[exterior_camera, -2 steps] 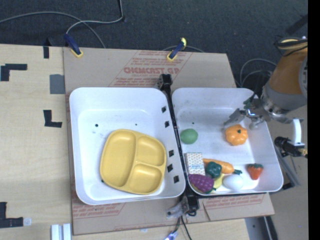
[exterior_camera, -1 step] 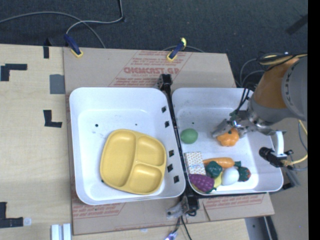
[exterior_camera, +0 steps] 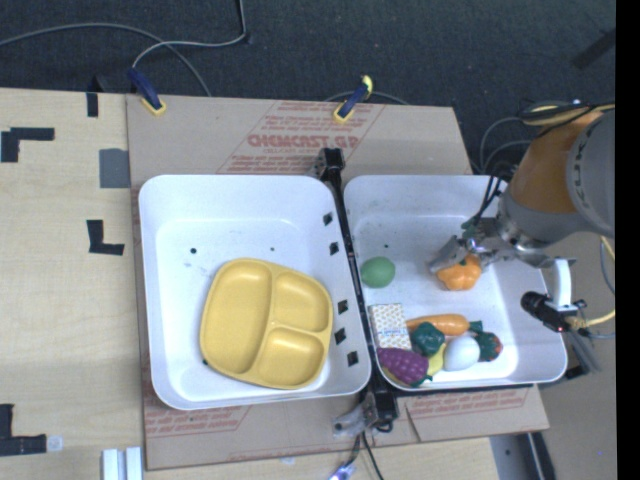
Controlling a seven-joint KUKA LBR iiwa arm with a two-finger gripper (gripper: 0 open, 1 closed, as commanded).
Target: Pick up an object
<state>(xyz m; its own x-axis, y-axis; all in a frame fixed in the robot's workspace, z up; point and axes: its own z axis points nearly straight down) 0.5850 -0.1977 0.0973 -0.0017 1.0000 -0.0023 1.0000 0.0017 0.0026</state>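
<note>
Two white bins sit side by side on the surface (exterior_camera: 60, 268). The left bin (exterior_camera: 170, 208) holds a yellow tray (exterior_camera: 266, 322) with three sections. I reach into the right bin (exterior_camera: 400, 198) from three o'clock. My gripper (exterior_camera: 462, 258) is low over an orange toy (exterior_camera: 459, 277), touching its top; I cannot tell its state. A green ball (exterior_camera: 378, 272) lies at nine o'clock of that toy. At six o'clock lie a carrot (exterior_camera: 440, 323), grapes (exterior_camera: 403, 365) and a white egg (exterior_camera: 461, 354).
</note>
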